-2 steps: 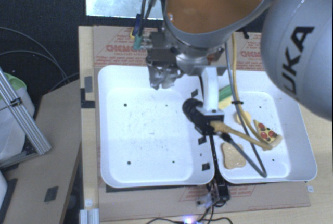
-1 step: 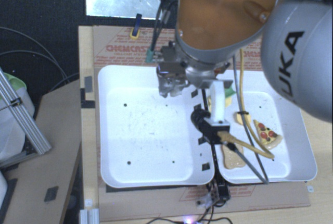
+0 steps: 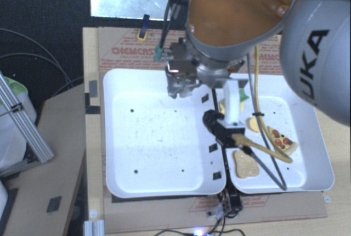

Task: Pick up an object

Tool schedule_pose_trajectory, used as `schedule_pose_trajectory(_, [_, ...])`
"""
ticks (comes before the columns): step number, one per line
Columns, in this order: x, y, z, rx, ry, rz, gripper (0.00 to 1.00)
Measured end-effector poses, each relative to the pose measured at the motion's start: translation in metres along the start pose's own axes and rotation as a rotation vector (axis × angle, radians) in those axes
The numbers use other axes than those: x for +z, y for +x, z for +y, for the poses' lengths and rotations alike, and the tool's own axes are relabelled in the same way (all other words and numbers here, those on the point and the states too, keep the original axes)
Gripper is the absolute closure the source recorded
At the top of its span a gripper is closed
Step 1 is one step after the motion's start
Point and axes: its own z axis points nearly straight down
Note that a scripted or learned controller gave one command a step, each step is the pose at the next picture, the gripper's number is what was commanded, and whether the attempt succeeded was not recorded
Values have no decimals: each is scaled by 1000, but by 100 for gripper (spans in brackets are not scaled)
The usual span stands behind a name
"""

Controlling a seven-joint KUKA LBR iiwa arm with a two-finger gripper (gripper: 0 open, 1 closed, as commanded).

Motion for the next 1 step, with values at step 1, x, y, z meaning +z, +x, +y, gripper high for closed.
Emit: schedule_pose_trajectory(1, [-11,0,1,-3,-2,1,100])
